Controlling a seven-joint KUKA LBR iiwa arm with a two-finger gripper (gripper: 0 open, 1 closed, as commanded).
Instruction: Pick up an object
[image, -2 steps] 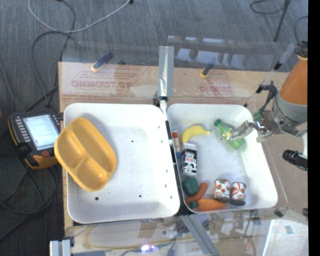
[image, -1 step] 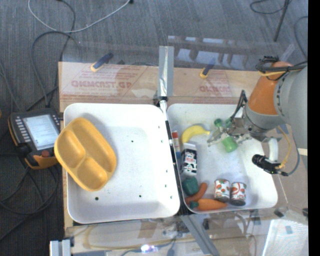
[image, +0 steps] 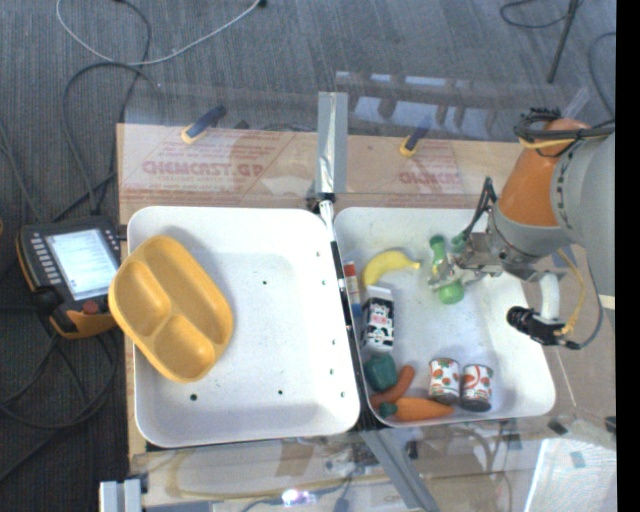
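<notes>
My gripper (image: 449, 270) is low in the right bin (image: 520, 400), at its upper middle, directly over a green object (image: 452, 292). Green shows both above and below the gripper's metal end, and the middle of the object is hidden by it. A yellow banana (image: 390, 265) lies just left of the gripper. Further down the bin are a cow-patterned carton (image: 378, 322), a dark green item (image: 380, 372), an orange carrot (image: 425, 408) and two small cans (image: 460, 382).
A yellow divided plate (image: 170, 307) rests on the left side of the left bin (image: 270, 400). A marker (image: 349, 280) lies along the right bin's left wall. A black hose end (image: 535, 325) hangs off the arm at the right.
</notes>
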